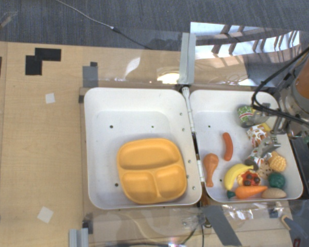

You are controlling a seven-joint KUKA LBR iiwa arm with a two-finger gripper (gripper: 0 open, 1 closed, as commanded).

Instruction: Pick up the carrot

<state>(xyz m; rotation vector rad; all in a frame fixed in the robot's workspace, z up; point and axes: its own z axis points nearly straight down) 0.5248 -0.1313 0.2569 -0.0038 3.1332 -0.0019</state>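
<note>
Carrot (251, 191) lying near the front edge of the right bin (211, 107), touching the banana (235, 173) — not lifted yet, whole pick left to do. Claw (265, 151) down among the toys just above it, nothing visibly pinched; spread or pressed together, cannot tell. Counting up: two bins, one yellow tray (151, 170) in the left bin (113, 112), one carrot, one banana, one sausage (227, 146), one drumstick (210, 168), one corn cob (278, 162).

Orange carrot (251, 191) — lying flat, green end leftward — at the right bin's front edge.
</note>
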